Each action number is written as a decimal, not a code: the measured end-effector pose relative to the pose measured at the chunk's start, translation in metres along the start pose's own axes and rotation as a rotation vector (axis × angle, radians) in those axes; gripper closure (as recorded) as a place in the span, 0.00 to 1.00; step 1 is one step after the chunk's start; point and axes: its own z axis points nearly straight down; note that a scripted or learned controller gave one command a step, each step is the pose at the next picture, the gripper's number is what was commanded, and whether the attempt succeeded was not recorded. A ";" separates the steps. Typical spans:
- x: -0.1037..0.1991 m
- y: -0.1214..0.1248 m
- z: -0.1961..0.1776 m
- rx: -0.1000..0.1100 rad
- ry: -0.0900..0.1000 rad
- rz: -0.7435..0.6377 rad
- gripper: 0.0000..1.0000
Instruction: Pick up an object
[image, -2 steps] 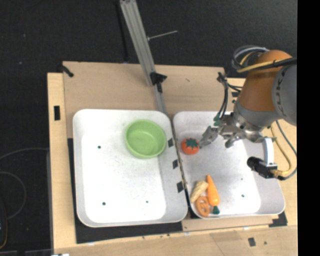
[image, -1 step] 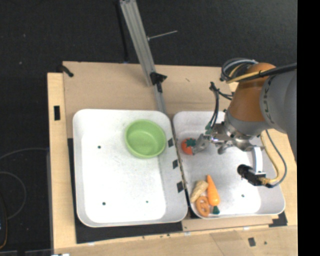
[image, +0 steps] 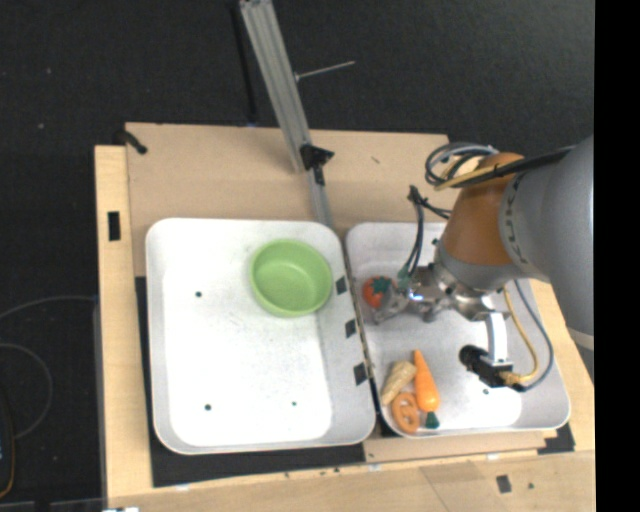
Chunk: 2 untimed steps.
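My gripper (image: 392, 300) is low over the left side of the right bin (image: 540, 400), reaching in from the right under the arm's orange band. A small red and orange object (image: 374, 291) with a bit of green lies right at the gripper's tip, touching or nearly touching it. At the front of the same bin lie an orange carrot (image: 425, 381), a beige piece (image: 397, 379), a round orange slice (image: 405, 410) and a small green bit (image: 432, 423).
A light green bowl (image: 291, 278) sits upright at the back right of the left bin (image: 200, 380). A grey metal pole (image: 285, 95) slants down to the wall between the bins. The arm covers the back of the right bin.
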 end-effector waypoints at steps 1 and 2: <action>-0.001 0.002 -0.014 -0.007 0.001 0.007 1.00; -0.007 0.007 -0.077 -0.011 0.000 0.002 1.00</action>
